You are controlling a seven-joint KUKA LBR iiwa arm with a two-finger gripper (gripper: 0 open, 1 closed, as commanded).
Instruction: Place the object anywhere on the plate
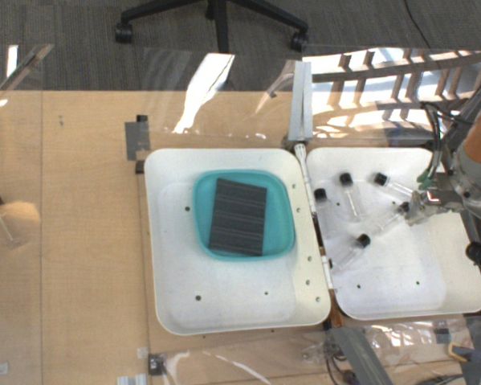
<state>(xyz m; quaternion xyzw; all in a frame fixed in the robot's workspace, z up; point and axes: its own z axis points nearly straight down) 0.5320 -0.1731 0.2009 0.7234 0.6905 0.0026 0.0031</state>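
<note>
I see the dark ribbed block lying flat on the teal plate in the left bin, so placing looks done. My gripper sits over the right bin near clear vials; grip state: can't tell.

My arm: cut off at right edge; finger state indiscernible. Clear vials in right bin: outlines faint, count uncertain.
</note>
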